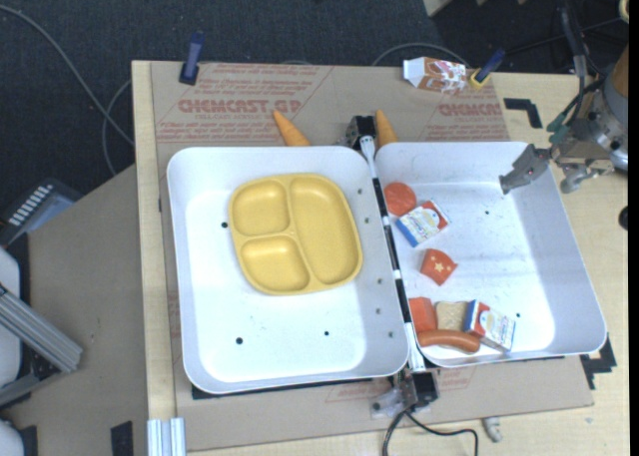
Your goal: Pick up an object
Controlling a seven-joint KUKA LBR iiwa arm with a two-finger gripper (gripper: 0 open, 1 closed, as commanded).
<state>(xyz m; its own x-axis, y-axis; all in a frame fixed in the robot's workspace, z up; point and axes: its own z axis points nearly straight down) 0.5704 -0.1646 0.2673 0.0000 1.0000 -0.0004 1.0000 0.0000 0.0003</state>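
Observation:
My gripper (547, 176) hangs over the far right part of the right bin (539, 274), fingers spread and open, nothing between them. To its left lie a round red piece (400, 197) and a small blue-and-white carton (421, 223). A red block (438, 265) sits nearer the middle. At the bin's front left corner, a red piece (420, 312), a tan slice (454, 315), a sausage (451, 340) and a second small carton (494, 325) are bunched together. All of these are well apart from the gripper.
The left bin (200, 284) holds a yellow divided plate (297, 232). Two orange carrots (291, 130) (385, 129) lie on the bench behind the bins. A small carton (435, 73) and a blue clip (191, 58) sit at the bench's far edge.

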